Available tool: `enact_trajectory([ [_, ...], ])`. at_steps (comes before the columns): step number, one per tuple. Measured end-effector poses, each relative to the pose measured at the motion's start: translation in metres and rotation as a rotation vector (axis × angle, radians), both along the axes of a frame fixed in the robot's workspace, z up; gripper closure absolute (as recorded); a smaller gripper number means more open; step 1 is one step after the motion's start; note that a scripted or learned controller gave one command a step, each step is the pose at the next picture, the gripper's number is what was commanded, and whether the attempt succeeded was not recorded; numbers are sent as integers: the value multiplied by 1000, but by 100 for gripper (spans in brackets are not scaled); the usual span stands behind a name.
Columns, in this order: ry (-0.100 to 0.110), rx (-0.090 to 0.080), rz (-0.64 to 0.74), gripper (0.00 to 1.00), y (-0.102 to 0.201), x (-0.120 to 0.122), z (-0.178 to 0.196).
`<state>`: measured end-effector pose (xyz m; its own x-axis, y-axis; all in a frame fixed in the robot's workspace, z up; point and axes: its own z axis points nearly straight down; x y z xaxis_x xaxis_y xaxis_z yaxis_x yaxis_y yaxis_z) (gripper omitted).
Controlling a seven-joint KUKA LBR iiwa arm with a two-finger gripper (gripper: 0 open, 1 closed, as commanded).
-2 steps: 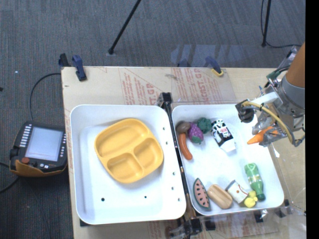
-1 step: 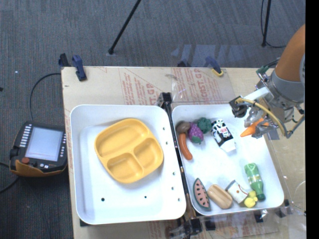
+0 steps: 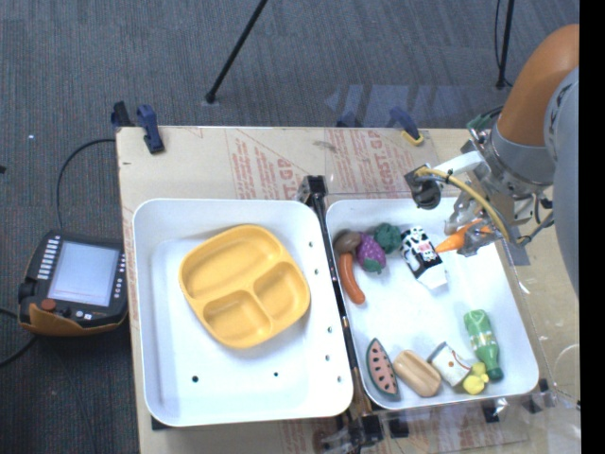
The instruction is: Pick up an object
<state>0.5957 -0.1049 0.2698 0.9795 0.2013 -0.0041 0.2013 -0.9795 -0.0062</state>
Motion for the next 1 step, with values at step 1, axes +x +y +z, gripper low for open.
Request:
enact_trajectory([
  [1,1,-1,2,100,-15,25,-19],
])
